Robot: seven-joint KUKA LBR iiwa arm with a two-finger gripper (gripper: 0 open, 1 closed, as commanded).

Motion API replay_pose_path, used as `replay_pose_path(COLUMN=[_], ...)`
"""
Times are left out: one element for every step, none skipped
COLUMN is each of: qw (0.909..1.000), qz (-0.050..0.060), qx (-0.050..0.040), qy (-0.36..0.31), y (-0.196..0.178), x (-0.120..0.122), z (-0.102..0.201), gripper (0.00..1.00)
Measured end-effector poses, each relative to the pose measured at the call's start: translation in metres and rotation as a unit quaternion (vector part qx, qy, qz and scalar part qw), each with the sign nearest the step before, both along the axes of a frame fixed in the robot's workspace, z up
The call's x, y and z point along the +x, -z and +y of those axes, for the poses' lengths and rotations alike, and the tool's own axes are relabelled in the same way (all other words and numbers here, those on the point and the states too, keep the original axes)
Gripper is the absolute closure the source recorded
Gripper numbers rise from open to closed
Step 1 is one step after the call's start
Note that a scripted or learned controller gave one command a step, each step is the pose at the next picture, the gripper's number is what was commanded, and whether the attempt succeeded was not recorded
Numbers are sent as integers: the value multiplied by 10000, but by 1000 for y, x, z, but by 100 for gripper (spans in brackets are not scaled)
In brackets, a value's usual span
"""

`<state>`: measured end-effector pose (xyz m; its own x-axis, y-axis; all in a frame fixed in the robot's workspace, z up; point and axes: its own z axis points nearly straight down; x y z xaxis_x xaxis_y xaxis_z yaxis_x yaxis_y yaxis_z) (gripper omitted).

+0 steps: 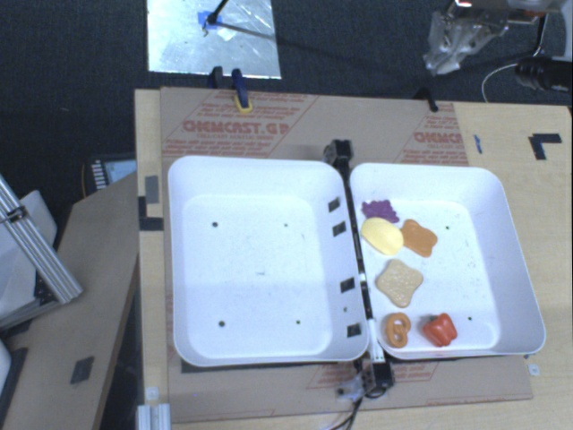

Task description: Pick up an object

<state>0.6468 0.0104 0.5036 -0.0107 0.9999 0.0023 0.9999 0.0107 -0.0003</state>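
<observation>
Camera view shows the tool (pixel 445 58) raised at the top right, beyond the tabletop (pixel 376 124); whether it is clenched or released I cannot tell. Well below it, the right bin (pixel 501 231) holds purple grapes (pixel 380 210), a yellow lemon (pixel 382 236), an orange piece (pixel 418 238), toast (pixel 399 281), a pretzel (pixel 397 329) and a red pepper (pixel 440 329).

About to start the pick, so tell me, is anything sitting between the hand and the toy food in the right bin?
Nothing visible does. The hand hangs beyond the bench's far edge, and the right bin lies open from above. The yellow lemon, bread slice and red pepper lie uncovered.
</observation>
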Motion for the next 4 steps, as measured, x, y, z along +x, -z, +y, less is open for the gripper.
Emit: replay_pose_path(qw=[10000, 10000, 10000, 10000], qz=[-25, -10, -11, -6], qx=[2, 5, 5, -15], qy=[-2, -12, -4, 90], y=[-34, -31, -31, -32], x=[-37, -50, -63, -109], z=[71, 153, 229, 127], gripper=[100, 100, 100, 100])
